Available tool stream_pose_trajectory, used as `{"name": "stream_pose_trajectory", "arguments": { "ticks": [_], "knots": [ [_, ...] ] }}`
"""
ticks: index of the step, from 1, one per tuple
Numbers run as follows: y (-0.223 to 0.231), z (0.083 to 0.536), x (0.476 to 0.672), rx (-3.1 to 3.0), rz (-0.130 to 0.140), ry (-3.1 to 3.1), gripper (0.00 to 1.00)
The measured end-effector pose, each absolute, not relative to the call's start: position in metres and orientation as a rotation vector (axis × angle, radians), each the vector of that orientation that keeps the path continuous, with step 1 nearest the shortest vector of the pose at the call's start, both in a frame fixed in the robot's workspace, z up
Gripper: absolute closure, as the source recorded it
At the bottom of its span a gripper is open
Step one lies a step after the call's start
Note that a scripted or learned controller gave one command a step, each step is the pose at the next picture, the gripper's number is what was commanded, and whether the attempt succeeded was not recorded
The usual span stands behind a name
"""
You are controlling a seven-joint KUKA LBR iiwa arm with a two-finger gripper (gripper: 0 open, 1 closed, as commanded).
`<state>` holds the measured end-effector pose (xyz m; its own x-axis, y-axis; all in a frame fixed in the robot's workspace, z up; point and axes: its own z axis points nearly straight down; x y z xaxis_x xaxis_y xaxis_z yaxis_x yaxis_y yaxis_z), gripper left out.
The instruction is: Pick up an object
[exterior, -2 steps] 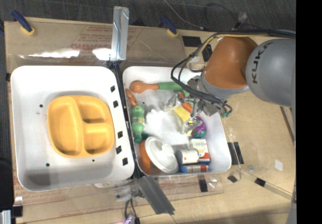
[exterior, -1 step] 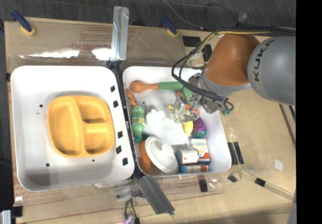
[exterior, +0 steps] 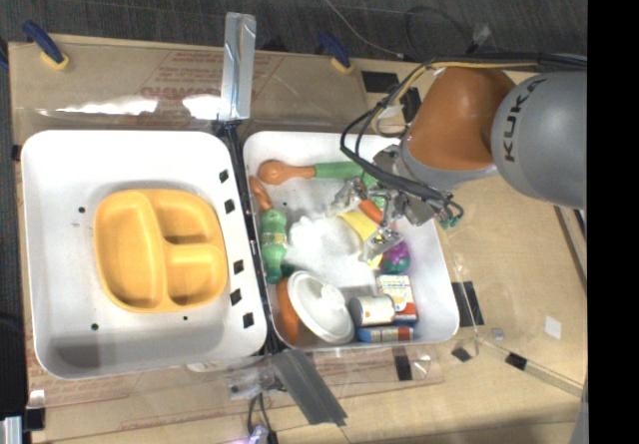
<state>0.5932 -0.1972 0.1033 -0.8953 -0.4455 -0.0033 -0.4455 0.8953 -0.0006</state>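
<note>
The arm (exterior: pixel 544 138) is glossy grey, lettered "KU" in black. An orange band (exterior: pixel 454 123) rings its wrist. Black cables (exterior: pixel 371 123) loop beside it.

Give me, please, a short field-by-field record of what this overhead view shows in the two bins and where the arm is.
left bin: holds a yellow divided tray
right bin: cluttered with small items
top of right bin: wooden spoon with green handle
left side of right bin: green bottle
front of right bin: white lid lying on an orange bowl
front right corner: small carton
arm: reaches in from the right, orange band above the right bin
gripper: low among the clutter; hold on any item unclear
</note>
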Motion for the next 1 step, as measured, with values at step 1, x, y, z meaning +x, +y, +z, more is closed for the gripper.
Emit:
{"name": "stream_pose_trajectory", "arguments": {
  "ticks": [1],
  "knots": [
    [-0.2038, 0.0934, 0.6061, -0.775, -0.002, 3.040, 0.00]
  ]
}}
